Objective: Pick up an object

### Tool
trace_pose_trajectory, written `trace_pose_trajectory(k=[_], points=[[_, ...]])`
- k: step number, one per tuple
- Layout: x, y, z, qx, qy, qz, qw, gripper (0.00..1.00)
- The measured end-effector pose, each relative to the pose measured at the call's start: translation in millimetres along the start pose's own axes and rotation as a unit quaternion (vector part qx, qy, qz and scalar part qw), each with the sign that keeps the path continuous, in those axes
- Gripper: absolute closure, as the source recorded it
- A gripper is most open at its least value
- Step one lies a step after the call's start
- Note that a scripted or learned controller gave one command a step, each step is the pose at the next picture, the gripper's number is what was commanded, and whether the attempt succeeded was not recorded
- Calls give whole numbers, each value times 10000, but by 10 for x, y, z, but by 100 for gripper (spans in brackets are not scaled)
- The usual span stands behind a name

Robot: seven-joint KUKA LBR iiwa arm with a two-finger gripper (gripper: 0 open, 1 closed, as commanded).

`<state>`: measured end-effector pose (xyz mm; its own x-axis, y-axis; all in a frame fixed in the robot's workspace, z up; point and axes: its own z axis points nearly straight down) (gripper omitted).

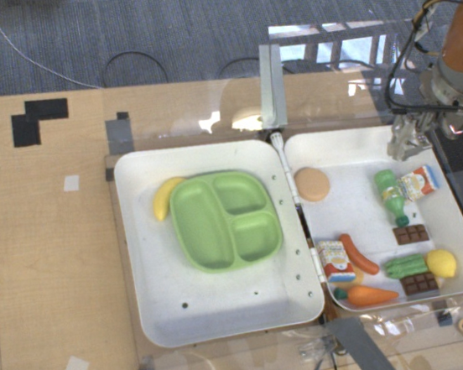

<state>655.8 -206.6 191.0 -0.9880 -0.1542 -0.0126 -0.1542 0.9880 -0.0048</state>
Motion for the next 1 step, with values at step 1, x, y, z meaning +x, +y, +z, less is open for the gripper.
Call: trace_pose_trajectory(k=[1], points=[[-8, 16, -1, -4, -2, -9, 10000, 0]])
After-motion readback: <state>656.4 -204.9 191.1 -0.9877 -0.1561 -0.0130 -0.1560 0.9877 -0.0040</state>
